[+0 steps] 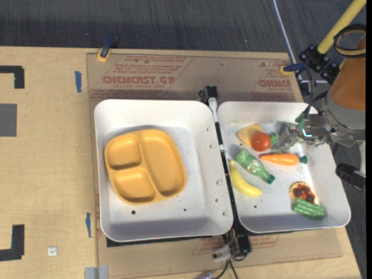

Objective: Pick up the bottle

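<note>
Though near the hand [289, 133], bottle [254, 165] apart.

Yellow tray [145, 166] in L bin [110, 116] — R bin [337, 211]: tomato [261, 141], carrot [280, 159], banana [244, 182], beans [308, 209]

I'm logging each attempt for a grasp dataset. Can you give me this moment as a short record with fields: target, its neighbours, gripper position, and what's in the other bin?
target: green bottle, lying on its side in the right bin
neighbours: banana beside it, carrot and tomato nearby
gripper: gripper low over the right bin, near the tomato and carrot, apart from the bottle
finger state: cannot tell
other bin: left bin holds a yellow divided tray
bottle grasped: no
</note>
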Tool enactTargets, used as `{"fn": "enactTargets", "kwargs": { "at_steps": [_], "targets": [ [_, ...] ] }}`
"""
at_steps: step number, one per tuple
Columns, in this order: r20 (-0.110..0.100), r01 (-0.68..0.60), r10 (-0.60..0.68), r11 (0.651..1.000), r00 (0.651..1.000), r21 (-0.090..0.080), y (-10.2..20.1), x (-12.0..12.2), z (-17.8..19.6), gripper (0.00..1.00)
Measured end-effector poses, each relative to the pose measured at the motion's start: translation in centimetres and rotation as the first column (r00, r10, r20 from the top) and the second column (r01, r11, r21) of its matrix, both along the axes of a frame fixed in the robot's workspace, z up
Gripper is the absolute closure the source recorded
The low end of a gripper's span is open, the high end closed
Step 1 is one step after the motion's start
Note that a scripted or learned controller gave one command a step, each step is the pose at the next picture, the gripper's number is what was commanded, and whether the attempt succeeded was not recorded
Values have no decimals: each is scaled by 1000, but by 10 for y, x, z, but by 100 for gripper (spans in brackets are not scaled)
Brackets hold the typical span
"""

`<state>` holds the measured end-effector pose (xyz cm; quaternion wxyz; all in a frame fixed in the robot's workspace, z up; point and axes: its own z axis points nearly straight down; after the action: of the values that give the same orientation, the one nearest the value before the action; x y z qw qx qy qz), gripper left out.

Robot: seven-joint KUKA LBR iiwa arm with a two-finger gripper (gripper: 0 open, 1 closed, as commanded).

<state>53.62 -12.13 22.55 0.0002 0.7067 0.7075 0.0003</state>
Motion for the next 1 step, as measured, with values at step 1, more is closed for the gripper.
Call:
{"fn": "enactTargets", "kwargs": {
  "at_steps": [1],
  "targets": [
    [2, -1, 1, 1000, 1000, 0, 0, 1, 10, 100]
  ]
}}
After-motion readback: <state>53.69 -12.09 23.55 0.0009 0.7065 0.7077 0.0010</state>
